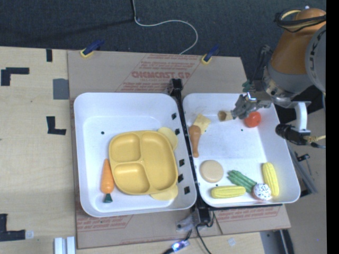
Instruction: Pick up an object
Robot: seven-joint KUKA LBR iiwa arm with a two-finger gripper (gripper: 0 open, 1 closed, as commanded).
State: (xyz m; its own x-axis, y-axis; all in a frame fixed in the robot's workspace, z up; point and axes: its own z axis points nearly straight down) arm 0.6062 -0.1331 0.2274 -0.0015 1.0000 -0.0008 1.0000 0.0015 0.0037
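Red tomato (253, 119) (small, round) in right bin's far corner

A yellow divided plate (143, 162) and an orange carrot (107, 179) lie in the left bin (87, 110).

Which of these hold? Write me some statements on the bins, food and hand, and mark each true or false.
1. The orange carrot lies in the left bin, beside the yellow divided plate. True.
2. The red tomato sits on the yellow plate. False: it is in the right bin, near the hand.
3. Two corn cobs lie in the right bin. True.
4. The hand hangs over the left bin. False: it is over the right bin's far side.
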